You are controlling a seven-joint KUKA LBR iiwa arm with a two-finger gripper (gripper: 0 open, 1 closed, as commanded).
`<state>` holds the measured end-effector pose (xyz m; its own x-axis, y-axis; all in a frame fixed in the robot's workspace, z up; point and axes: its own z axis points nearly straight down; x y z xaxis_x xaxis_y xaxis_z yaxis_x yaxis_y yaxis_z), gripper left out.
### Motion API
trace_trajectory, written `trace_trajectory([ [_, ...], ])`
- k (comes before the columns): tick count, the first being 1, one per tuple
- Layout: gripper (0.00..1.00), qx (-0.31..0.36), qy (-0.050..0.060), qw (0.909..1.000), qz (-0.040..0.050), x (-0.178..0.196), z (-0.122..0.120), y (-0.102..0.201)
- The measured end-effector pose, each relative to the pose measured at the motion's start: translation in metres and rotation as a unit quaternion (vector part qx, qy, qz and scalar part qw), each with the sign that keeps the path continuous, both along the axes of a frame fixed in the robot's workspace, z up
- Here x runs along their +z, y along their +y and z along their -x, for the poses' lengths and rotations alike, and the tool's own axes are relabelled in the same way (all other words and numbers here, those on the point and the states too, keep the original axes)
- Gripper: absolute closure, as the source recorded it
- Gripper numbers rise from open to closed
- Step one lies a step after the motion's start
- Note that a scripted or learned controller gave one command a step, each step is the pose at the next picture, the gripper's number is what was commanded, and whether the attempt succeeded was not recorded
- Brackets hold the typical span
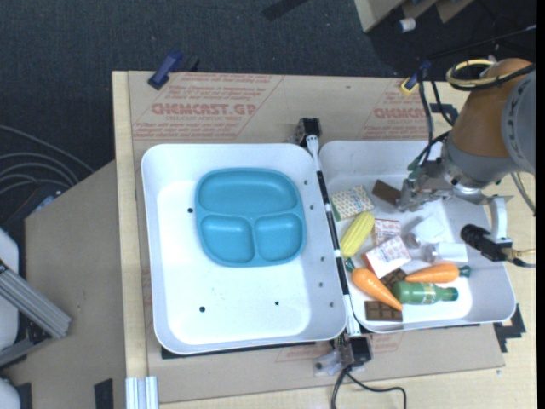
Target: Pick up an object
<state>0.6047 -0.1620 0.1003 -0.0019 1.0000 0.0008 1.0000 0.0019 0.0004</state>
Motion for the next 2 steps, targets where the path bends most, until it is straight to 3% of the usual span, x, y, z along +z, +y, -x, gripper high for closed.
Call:
trace_trajectory([
  [1, 0.0, 0.0, 0.0, 1.0, 0.0, 0.0, 0.0, 0.0],
  [2, 0.0, 0.0, 0.0, 1.0, 0.0005, -0.016, -0.052, 0.007],
])
